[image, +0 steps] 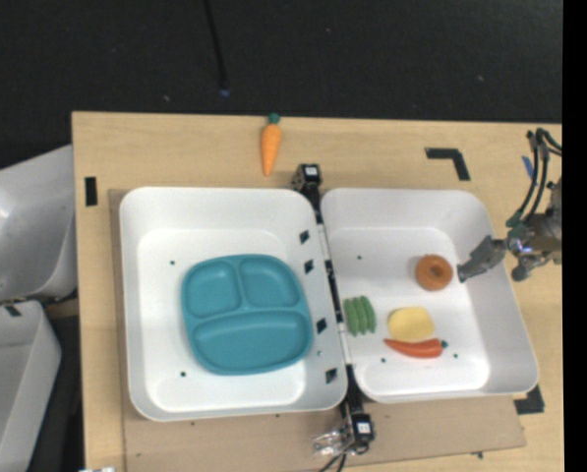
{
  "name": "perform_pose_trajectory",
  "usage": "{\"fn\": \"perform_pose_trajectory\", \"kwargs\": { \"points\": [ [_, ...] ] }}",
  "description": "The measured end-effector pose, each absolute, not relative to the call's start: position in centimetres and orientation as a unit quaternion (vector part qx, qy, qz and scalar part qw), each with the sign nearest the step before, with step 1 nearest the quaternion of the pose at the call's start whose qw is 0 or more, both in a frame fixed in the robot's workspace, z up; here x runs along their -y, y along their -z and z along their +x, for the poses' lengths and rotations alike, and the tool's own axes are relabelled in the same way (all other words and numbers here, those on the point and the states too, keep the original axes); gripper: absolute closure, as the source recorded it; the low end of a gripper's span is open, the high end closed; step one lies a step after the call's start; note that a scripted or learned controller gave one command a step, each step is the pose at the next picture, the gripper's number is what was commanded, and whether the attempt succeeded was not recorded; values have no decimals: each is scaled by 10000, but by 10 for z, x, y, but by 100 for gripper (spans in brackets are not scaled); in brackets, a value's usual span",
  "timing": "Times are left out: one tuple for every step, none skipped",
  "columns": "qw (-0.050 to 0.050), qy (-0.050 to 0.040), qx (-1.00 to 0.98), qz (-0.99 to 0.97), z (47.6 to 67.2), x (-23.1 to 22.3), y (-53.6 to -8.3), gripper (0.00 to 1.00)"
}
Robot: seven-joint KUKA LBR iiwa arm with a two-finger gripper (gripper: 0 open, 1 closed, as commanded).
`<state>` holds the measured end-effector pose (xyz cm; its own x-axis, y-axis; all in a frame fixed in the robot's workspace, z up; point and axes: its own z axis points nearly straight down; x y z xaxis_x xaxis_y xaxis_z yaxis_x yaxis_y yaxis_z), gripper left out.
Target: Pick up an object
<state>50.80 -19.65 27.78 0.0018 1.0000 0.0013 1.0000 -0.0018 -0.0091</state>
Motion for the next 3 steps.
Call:
{"fn": "perform_pose_trajectory", "kwargs": {
  "points": [
    [-8, -1, 7076, -7066, 510, 196, -283, 0],
    [10, -15, 7068, -7074, 507, 206, -235, 0],
    [15, -14, 7069, -7073, 502, 204, -173, 0]
  ]
}}
